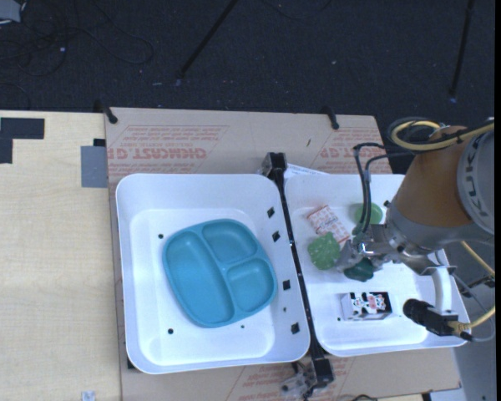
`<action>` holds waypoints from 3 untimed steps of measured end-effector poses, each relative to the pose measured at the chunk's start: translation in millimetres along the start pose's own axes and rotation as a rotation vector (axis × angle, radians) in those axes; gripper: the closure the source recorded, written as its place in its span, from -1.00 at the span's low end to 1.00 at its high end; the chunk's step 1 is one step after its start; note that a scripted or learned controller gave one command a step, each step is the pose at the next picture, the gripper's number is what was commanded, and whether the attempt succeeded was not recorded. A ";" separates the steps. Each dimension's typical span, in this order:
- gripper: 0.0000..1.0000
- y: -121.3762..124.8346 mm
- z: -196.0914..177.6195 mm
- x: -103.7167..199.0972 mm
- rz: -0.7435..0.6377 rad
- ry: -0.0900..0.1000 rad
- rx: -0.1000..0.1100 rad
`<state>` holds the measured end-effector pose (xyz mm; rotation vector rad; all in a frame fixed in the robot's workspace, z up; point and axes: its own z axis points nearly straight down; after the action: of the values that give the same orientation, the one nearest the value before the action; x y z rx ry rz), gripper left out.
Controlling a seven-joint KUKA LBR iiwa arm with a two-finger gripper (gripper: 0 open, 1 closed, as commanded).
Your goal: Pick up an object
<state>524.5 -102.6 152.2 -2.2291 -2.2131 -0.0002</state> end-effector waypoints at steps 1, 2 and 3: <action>1.00 -9.0 -52.9 -5.4 0.000 -0.001 -0.002; 1.00 -8.7 -70.2 -6.4 -0.004 0.000 0.000; 1.00 7.1 -80.3 45.7 -0.012 0.002 0.002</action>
<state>531.9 -56.9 232.5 -2.2146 -2.2244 0.0000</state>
